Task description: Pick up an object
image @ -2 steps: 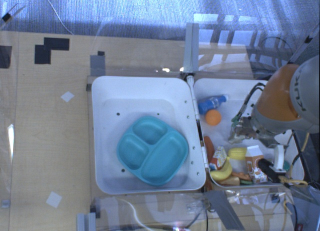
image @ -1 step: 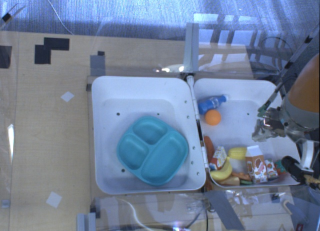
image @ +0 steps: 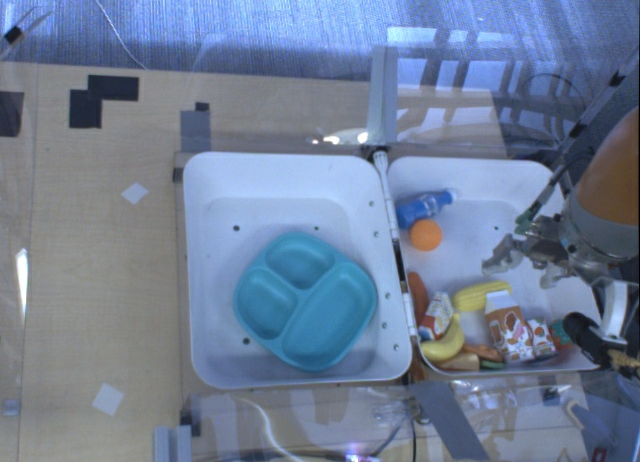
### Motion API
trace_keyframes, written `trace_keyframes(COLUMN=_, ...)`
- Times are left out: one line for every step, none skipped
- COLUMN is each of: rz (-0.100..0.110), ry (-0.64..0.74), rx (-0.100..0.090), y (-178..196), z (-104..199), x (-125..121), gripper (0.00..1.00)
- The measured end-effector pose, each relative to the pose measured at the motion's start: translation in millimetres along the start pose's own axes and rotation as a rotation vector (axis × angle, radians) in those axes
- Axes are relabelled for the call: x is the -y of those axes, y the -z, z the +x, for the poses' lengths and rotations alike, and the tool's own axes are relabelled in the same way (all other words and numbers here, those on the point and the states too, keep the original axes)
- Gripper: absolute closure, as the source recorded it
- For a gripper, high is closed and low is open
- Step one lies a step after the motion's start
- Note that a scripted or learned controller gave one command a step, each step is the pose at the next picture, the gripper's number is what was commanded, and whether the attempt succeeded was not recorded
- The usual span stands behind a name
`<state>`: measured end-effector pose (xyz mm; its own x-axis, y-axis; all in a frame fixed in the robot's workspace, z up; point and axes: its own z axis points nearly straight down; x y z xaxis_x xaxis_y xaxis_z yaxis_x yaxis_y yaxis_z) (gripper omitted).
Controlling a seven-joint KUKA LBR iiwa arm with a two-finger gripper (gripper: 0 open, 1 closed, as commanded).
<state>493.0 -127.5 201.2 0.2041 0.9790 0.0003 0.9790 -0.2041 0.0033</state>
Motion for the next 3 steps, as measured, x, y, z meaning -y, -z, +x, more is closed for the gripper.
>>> trace_keyframes(rz=-0.010, ry=0.080, rx=-0.001, y=-111.1, z=9.1, x=4.2, gripper=0.00)
trace_keyframes(rz=-0.015, ry=0.081, rx=0.001, y=-100.2, z=8.7, x=1.5, gripper=1.00)
trace_keyframes(rz=0.002, ry=-0.228, rx=0.000, y=-17.4, z=88.4, x=-44.9, gripper=1.00)
